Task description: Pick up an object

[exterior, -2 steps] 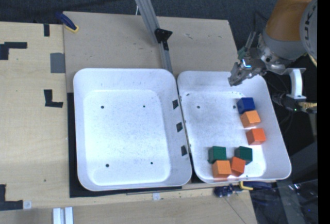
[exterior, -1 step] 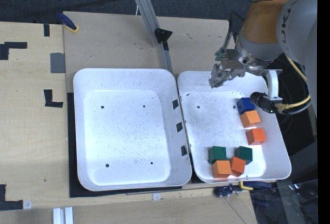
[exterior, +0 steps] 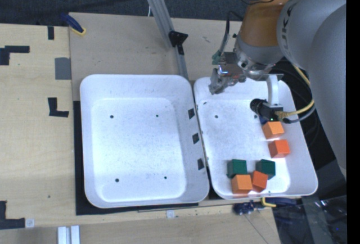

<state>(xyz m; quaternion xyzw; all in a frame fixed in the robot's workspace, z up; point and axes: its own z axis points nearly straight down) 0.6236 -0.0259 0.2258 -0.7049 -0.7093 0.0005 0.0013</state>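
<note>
While my pincer point(exterior: 218, 86) hangs over the right bin's point(exterior: 225, 125) far-left corner, grip unreadable, the blocks lie well apart: two orange point(exterior: 273, 130) by the right wall, two green point(exterior: 237, 167) and two orange near the front.

Beside my bench's pale matt wood point(exterior: 124, 52), both bins point(exterior: 140, 141) look smooth white plastic; the blocks point(exterior: 274, 130) look matt.

KUKA iiwa arm point(exterior: 315, 40): external appearance
Smooth grey housing, rounded orange band point(exterior: 270, 9) above the wrist; black and yellow cables (looped over the band) run along it.
</note>
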